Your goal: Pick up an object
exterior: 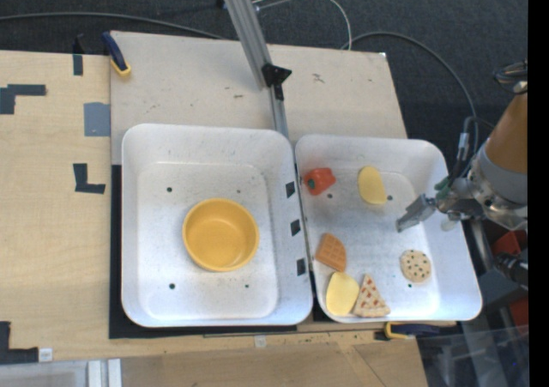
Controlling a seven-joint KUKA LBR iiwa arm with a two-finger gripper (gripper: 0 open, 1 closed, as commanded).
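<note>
Arm [506,154]: comes in from the right, hanging over the right bin's [446,304] right edge.
Pincer [410,218]: one grey finger pokes left over the bin floor; honestly can't tell if it's released or clenched, nothing visible in it.
Cookie [415,266]: on the floor just below the pincer tip, apart from it.
Yellow piece [371,185]: up-left of the tip, near.
Tomato [319,180]: far left side of that bin.
Waffle [331,252]: lower left, with a yellow slice [341,294] and pizza [371,298] below it.
Left bin [137,291]: has a yellow bowl [220,233], well apart from the pincer.
</note>
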